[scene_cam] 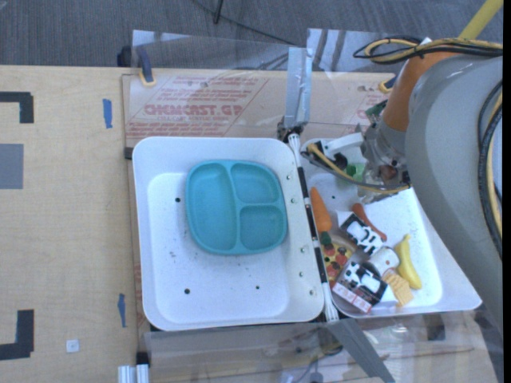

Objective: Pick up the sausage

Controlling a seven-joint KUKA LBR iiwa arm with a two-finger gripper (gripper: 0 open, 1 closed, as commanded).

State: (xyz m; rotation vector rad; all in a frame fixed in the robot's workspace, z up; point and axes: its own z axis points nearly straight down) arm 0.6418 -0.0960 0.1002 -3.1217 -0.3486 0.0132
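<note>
While the hand (375, 174) hovers, the sausage (369, 222) lies just below

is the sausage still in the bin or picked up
In the bin: the sausage lies among the toys in the right bin, below the end effector.

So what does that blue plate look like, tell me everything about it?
The blue plate is a teal tray with rounded corners that looks like smooth plastic. Raised ridges split it into three sections: a tall one on the view's left and two smaller ones stacked on the right. It lies flat and a little turned in the left white bin, resting on the bin's floor near the upper middle. No food sits in its sections, and nothing else touches it.
</note>
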